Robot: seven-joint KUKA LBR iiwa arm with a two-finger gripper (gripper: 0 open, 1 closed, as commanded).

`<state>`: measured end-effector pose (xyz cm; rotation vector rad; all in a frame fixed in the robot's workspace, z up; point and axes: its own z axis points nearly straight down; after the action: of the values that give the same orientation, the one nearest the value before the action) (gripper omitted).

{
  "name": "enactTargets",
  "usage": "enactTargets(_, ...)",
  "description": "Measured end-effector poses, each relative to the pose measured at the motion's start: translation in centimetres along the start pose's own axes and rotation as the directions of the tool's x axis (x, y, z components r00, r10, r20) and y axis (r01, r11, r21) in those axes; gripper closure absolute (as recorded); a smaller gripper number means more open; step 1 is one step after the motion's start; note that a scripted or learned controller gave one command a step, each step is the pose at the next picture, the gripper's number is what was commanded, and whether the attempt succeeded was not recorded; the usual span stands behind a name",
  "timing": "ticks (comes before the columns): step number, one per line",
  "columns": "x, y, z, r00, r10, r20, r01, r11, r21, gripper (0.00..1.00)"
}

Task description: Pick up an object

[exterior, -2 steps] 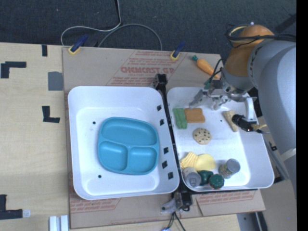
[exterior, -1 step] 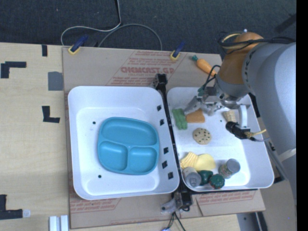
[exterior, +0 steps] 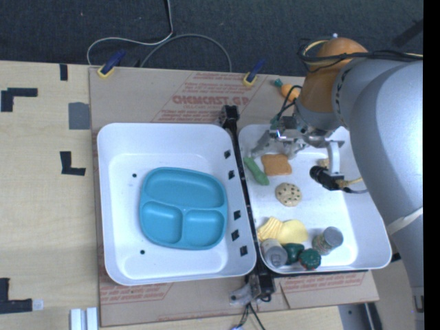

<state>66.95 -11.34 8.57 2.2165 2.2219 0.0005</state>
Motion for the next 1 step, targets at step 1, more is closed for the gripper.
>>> enactTargets(1,-0.03,0.02,-1.08,1.0,-0.001,0.0,0.001,1.0,-0.002,1.0)
